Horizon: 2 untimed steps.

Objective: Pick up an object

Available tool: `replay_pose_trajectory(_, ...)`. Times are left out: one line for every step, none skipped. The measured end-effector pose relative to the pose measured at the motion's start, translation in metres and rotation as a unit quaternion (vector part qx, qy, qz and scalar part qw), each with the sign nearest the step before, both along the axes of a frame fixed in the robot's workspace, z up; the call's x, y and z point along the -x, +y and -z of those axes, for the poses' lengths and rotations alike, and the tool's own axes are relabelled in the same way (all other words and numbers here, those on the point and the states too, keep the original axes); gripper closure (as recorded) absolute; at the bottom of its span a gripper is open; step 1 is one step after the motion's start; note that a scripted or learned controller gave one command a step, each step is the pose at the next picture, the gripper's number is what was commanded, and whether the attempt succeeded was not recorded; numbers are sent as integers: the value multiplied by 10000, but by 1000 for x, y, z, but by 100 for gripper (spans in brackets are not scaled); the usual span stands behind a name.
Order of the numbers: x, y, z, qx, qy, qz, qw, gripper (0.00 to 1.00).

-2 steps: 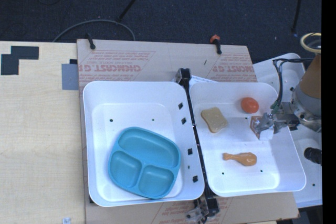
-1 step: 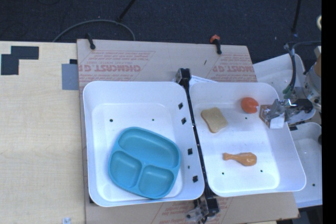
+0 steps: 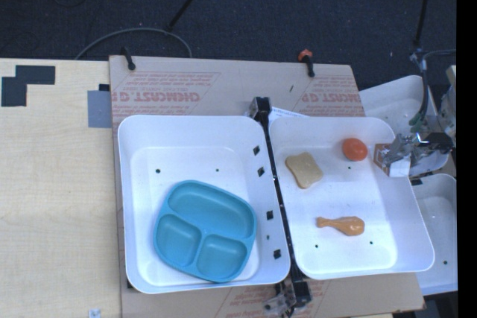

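A: Orange ball [image 3: 355, 149], round and smooth: you find it at the far right of the right bin [image 3: 335, 264], just left of the gripper [image 3: 399, 158].
B: And the gripper?
A: It sits at the bin's right rim. Open or closed, I cannot tell. A flat tan slice [image 3: 304, 170] and a drumstick-shaped toy [image 3: 341, 225] lie well apart, with bare floor between.
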<state>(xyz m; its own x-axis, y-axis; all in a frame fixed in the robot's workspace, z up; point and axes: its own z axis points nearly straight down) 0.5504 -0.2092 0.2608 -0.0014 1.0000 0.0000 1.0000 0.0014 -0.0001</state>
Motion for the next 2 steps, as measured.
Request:
replay_pose_trajectory(4, 54, -4, -12, 14, -15, 10000, 100)
replay_pose_trajectory(-3, 107, 11, -14, 19, -16, 10000, 100)
